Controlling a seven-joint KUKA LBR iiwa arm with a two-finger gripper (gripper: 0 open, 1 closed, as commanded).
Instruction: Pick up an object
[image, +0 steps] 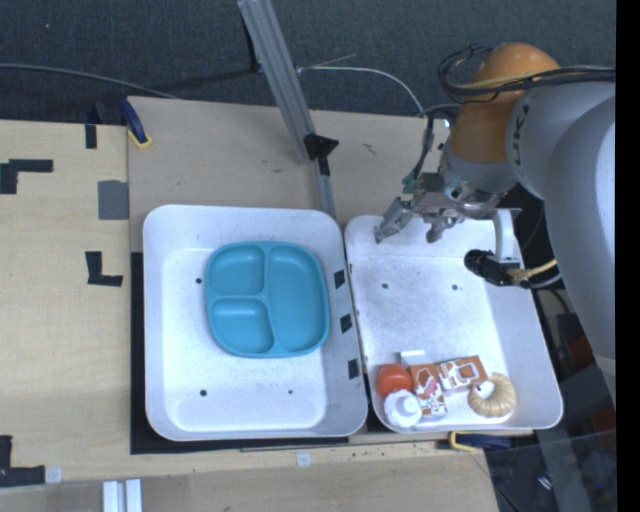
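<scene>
Leftmost, a shallow white plastic left bin (170, 330) with rounded corners and a speckled floor. Inside it, toward the upper middle, a smooth turquoise divided plate (267, 299), rounded-square, with three moulded compartments, lying flat. Touching along the middle seam, the matching white right bin (450, 300), floor bare and faintly speckled across its upper part. Clustered in its lower end: a small round orange-red object (393, 379) beside a white cap-shaped piece (403, 409); just right of these, a flat printed orange-and-white packet (449, 382) lying tilted; touching that packet's right edge, a tan ring-shaped, ridged object (493, 396) close to the bin's lower right corner. Above the right bin's upper rim, the gripper (408, 231), metallic grey, fingers (386, 226) spread apart and pointing down-left, nothing between them, tips over the rim area and well apart from the cluster of objects. Behind it, the orange band and bulky grey arm housing filling the upper right, with black cabling looping at the wrist. Beneath everything, a pale wooden bench (60, 350) marked with dark tape pieces.
</scene>
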